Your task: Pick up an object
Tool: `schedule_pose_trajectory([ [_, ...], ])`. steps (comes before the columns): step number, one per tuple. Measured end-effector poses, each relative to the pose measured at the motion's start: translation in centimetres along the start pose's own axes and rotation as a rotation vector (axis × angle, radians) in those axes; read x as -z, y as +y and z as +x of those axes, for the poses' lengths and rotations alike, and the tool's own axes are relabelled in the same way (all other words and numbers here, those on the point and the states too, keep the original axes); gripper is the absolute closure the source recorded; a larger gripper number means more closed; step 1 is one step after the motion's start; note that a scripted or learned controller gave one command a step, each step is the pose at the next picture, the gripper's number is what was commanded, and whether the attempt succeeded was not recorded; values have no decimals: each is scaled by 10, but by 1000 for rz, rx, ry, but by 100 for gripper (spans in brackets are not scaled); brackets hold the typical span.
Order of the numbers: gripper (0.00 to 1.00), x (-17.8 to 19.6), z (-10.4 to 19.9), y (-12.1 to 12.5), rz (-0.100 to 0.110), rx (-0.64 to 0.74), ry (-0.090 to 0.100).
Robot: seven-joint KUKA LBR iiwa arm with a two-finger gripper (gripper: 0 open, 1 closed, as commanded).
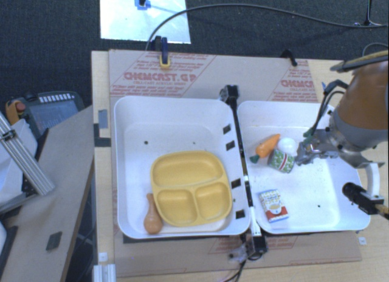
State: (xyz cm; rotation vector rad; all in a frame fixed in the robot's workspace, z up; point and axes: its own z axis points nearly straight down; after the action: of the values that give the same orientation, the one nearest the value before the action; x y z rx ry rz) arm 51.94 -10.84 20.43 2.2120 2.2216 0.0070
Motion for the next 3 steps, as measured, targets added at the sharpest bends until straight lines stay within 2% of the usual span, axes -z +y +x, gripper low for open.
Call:
schedule_pose_trajectory([
  [1,100,32,0,2,3,0,0],
  [2,100,34,44,22,4,4,2],
  [3,100,24,104,33,6,5,3],
])
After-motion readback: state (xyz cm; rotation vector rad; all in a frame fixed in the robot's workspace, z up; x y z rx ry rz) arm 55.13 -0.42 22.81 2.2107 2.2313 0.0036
